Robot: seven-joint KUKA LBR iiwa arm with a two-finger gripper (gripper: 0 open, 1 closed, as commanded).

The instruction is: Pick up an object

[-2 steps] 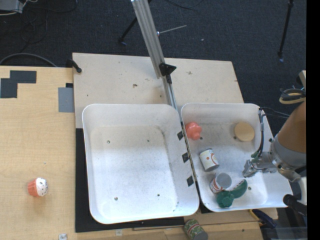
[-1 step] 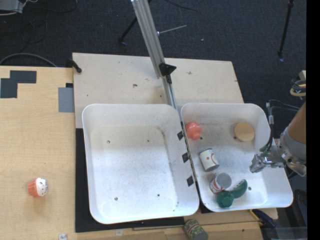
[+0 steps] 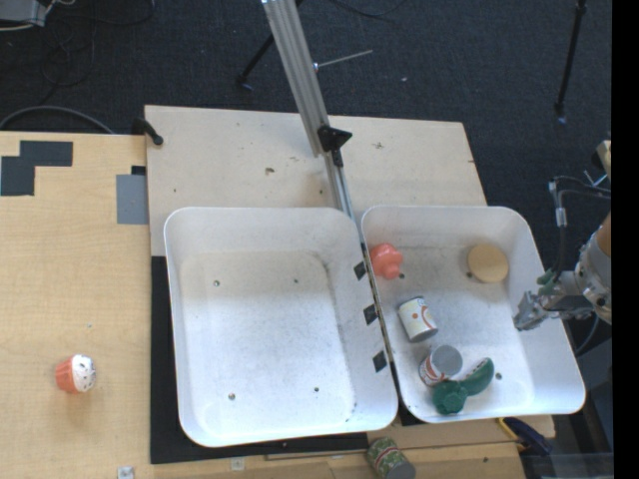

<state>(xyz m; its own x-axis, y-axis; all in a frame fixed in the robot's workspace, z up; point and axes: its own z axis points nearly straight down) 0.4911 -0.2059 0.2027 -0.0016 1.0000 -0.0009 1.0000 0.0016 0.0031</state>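
my gripper [image 3: 529, 312] at right bin's [image 3: 544, 392] right rim, holding nothing | finger state: cannot tell | objects in right bin: orange piece [image 3: 386, 259], tan disc [image 3: 488, 262], cans [image 3: 417, 319], green item [image 3: 462, 387]

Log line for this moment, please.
phase: approach | gripper: over right bin right edge, holding nothing | candidates: can, tan disc

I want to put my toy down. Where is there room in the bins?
The left white bin has a bare floor. In the right white bin, the back strip between the orange lump and round tan disc is free. Its front is crowded: white can, grey-topped can, green toy.
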